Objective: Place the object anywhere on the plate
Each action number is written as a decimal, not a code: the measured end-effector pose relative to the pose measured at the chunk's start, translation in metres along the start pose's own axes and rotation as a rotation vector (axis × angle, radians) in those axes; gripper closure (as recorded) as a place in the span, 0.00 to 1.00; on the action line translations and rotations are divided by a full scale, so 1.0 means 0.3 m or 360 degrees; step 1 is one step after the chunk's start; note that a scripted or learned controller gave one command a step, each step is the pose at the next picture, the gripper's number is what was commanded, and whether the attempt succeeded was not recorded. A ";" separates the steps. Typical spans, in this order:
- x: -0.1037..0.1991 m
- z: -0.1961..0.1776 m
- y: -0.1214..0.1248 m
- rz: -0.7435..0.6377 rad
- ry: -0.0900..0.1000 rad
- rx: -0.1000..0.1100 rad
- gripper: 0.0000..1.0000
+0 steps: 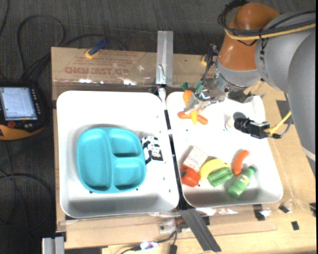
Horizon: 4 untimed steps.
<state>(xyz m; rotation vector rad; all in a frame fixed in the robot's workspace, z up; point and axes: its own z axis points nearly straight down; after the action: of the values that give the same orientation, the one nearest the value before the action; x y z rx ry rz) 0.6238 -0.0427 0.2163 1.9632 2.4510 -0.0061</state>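
1. Plate (103,163): smooth turquoise plastic with rounded corners, split into three shallow sections. It lies flat in the left bin (95,98), a shallow white tray with rounded walls
2. Black-and-white patterned thing (152,148): small and irregular, just beside the plate's right edge, between the plate and the wall the bins share
3. Carrot (187,96): a short orange toy with a green tip, in the far left corner of the right bin (267,147). It is well apart from the plate, with the shared wall between them
4. Orange stick-shaped toy (194,116): lies flat just nearer than the carrot, close to the same wall
5. Cluster at the near side of the right bin: a pale box (195,156), a glossy red toy (190,179), a yellow banana (213,166), a stubby green piece (218,178), a green bottle (239,183) on its side and a curved orange pepper (240,162). They are packed closely, several of them touching
6. Cardboard sheet (106,65): brown and printed, lying on the bench behind the left bin
7. Gripper (200,97): metallic, below the orange band of the grey arm, low over the far left corner of the right bin and just beside the carrot. Whether the jaws are apart, together or clamped on the carrot cannot be told, as the wrist and its fittings cover them
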 end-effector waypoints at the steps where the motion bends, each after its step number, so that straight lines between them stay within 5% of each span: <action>1: -0.035 -0.096 0.145 0.0031 0.0003 -0.0002 1.00; 2: 0.180 0.111 0.028 -0.0015 0.0005 0.0002 1.00; 3: 0.525 0.009 -0.002 0.0413 0.0005 0.0003 1.00; 4: 0.524 0.009 -0.002 0.0413 0.0004 0.0003 0.00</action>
<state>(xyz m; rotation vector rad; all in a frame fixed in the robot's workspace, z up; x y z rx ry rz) 0.5890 0.1106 0.2131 2.2657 2.1783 -0.0051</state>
